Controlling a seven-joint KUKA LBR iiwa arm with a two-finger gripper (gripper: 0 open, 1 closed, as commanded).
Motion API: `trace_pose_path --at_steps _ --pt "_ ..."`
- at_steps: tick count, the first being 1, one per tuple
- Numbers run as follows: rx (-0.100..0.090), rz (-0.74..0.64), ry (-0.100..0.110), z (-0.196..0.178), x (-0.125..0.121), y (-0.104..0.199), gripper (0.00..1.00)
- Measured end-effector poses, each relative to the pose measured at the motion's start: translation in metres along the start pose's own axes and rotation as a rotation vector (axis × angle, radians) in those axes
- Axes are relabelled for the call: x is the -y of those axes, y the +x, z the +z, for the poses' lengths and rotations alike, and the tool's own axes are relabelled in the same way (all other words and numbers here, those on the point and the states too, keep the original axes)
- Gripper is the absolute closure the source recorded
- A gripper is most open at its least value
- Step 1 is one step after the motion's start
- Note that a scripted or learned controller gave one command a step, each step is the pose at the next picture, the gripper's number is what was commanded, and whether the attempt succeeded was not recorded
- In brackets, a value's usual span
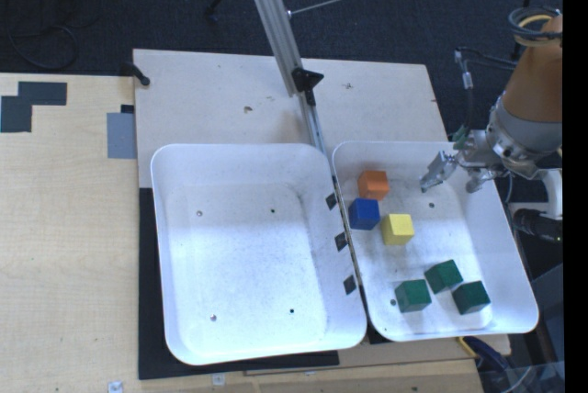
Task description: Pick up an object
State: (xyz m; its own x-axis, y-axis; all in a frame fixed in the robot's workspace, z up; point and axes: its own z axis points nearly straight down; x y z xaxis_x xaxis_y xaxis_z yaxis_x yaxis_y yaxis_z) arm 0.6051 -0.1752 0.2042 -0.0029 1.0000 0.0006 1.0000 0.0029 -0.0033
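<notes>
Camera view shows the gripper [457,172] poised at the right bin's [514,290] far right edge, fingers apart with nothing between them, seemingly ready to descend. That bin holds six cubes: orange [373,184], blue [364,214] and yellow [398,228] mid-bin, three green [444,275] along its near edge.

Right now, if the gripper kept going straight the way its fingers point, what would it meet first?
Probably the right bin's white floor near its upper right, short of the orange cube. The gripper points down and left; its height is unclear.
</notes>
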Motion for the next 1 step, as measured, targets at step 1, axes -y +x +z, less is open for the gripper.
trace_pose_path --at_steps 1 --pt "0.002 0.002 -0.006 0.0864 0.003 0.0362 0.0"
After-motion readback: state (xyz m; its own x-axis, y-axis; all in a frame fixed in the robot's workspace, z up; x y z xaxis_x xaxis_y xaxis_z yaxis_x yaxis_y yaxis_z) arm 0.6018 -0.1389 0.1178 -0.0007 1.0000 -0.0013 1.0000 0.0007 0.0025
